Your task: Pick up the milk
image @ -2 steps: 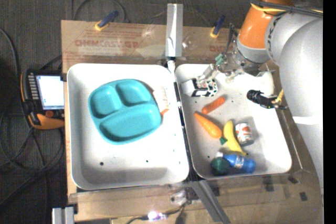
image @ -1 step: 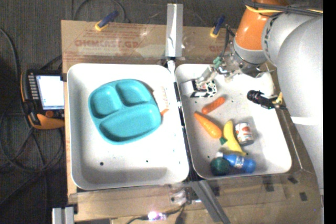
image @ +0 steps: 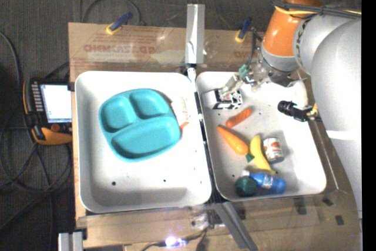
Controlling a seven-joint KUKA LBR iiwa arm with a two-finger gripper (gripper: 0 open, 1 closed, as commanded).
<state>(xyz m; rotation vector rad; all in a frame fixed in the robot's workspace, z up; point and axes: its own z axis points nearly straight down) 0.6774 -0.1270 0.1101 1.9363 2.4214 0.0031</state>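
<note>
A small white carton with orange print, which I take for the milk point(image: 183, 111), lies in the left bin point(image: 141, 188). It rests against the right edge of the teal divided plate point(image: 140, 123), close to the wall between the bins. My gripper point(image: 228, 97) hangs low over the back left corner of the right bin point(image: 305, 179). It is about a hand's width to the right of the carton, across the dividing wall, and nothing shows in its grasp.
The right bin holds a small orange carrot point(image: 239, 117) just in front of the gripper, a larger carrot point(image: 232, 140), a banana point(image: 257, 153), a red and white can point(image: 273, 150), a blue bottle point(image: 269, 182) and a dark green ball point(image: 247, 186).
</note>
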